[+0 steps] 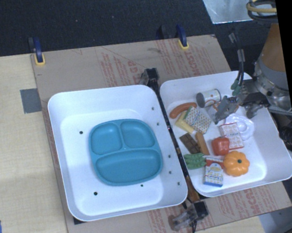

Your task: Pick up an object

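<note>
The right bin (277,166) holds several small items. Among them are an orange pumpkin (236,163), a red piece (220,145), a sausage (182,109), a checkered packet (197,120), a white and red carton (231,135), a small box (213,175) and a clear plastic piece (244,124). My gripper (239,106) hangs over the upper right part of this bin, just above the clear plastic piece and the carton. It is open, its dark fingers spread left and right, with nothing between them.
The left bin (66,153) contains a blue divided plate (125,150). A brown block (190,143), a green item (194,160) and a small grey can (208,98) also lie in the right bin. The arm's wrist (271,74) overhangs the bin's right wall.
</note>
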